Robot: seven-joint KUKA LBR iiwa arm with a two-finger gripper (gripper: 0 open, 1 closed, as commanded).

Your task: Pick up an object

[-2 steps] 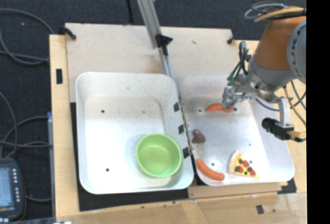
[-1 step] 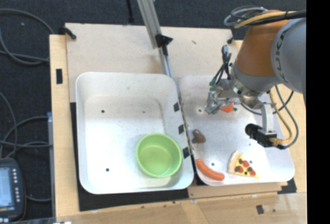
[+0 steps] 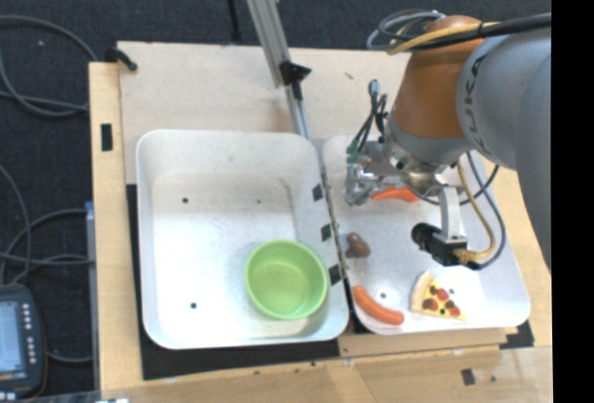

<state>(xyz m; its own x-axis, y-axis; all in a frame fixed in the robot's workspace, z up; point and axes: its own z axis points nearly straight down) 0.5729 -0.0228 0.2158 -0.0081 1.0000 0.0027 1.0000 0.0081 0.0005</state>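
The counter (image 3: 195, 85) is a pale wooden board with dark floor around it. Two shallow white bins sit on it side by side, touching along their inner rims. The left bin (image 3: 186, 206) takes up the near-left part of the board, over a black mat (image 3: 135, 253) that shows along its left and near edges. The right bin (image 3: 492, 285) reaches the near-right corner. A slanted metal post (image 3: 264, 11) meets the board at the far side, between the bins.

One fixed camera looks down at a slant on the bench (image 3: 200, 85), both bins in frame.
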